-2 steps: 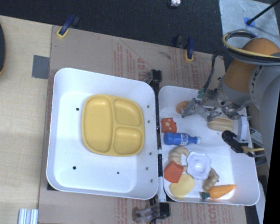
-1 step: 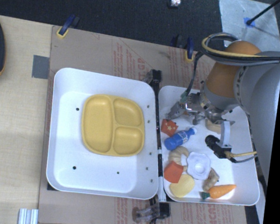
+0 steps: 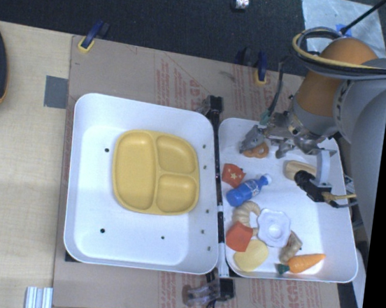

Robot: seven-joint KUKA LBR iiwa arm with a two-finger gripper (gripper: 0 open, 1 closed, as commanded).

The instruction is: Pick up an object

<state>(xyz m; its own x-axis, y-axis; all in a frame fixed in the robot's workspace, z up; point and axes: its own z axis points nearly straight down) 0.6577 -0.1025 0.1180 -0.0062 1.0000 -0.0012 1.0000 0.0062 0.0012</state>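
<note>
Target looks like the small brown lumpy food piece (image 3: 255, 149), at the far left corner of the right white bin (image 3: 332, 274), lying directly under the pincer (image 3: 274, 141), roughly below its left finger; no clear long axis. Can't tell if the pincer is spread or pinching anything. From that brown piece: red star-marked block (image 3: 233, 174) and blue bottle (image 3: 248, 189) just nearer the camera, bin wall close by, so little room. Yellow divided plate (image 3: 156, 172) sits in the left white bin (image 3: 76, 240), well apart.
</note>
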